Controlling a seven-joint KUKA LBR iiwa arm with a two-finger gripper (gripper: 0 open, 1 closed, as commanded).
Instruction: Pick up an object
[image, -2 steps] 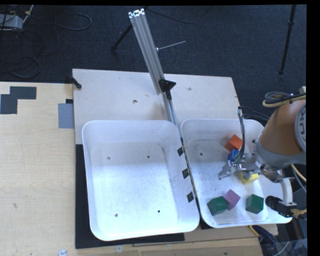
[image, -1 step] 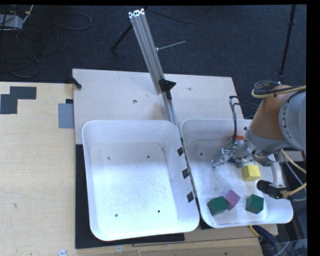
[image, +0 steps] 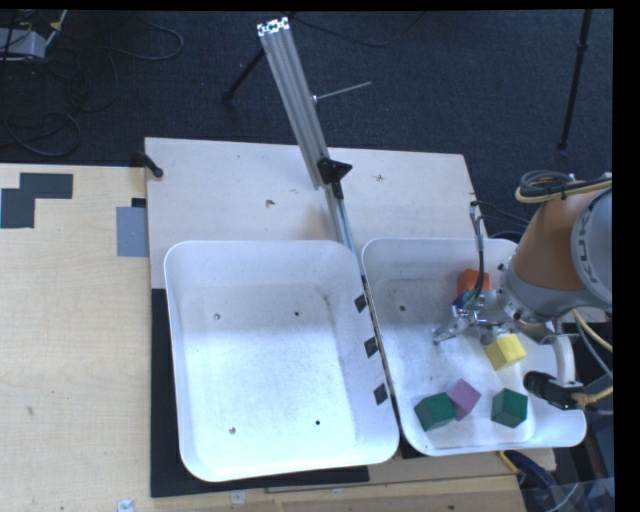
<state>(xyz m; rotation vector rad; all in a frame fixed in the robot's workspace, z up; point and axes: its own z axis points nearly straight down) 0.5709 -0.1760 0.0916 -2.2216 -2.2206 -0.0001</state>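
The right bin (image: 410, 275) holds several small blocks. An orange block (image: 469, 282) lies near the arm's wrist. A yellow block (image: 505, 350) sits just below the gripper. A purple block (image: 464, 397) lies between two green blocks (image: 435, 411) (image: 509, 407) near the bin's front. My gripper (image: 462, 320) reaches in from the right and hangs low over the bin, between the orange and yellow blocks. I see nothing between its fingers.
The left bin (image: 190, 300) stands beside the right one, with a dividing rim carrying black clips (image: 371, 346). A slanted aluminium rail (image: 300, 110) rises behind the bins. Cables and a black connector (image: 545, 388) hang at the arm's right.
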